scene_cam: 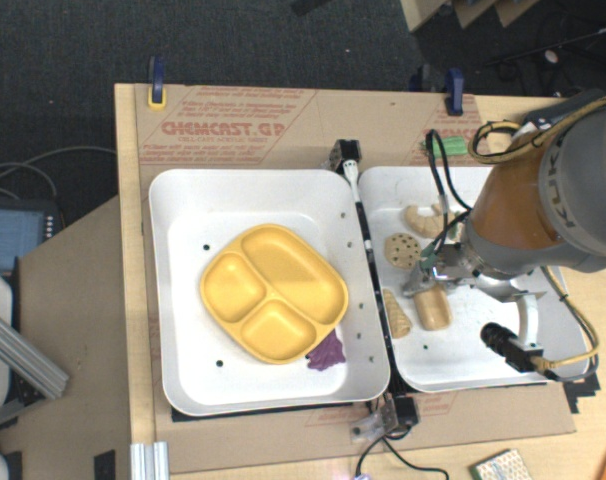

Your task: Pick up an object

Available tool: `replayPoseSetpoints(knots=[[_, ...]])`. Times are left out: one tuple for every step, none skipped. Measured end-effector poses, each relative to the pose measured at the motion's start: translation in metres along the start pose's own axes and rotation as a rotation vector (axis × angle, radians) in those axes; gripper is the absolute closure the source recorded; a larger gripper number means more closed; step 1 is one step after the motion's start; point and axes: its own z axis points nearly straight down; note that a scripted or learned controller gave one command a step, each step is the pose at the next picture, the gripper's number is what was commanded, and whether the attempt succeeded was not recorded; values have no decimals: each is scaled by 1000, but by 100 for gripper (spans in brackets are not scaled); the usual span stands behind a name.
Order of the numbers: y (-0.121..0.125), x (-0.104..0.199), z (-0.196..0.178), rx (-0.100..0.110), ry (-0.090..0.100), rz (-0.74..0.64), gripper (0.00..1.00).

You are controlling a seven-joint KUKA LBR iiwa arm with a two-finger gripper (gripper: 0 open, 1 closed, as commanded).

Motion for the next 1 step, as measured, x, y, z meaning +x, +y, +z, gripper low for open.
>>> replayPoseSetpoints(knots=[[-1, 72, -107, -7, 2, -4, 100]])
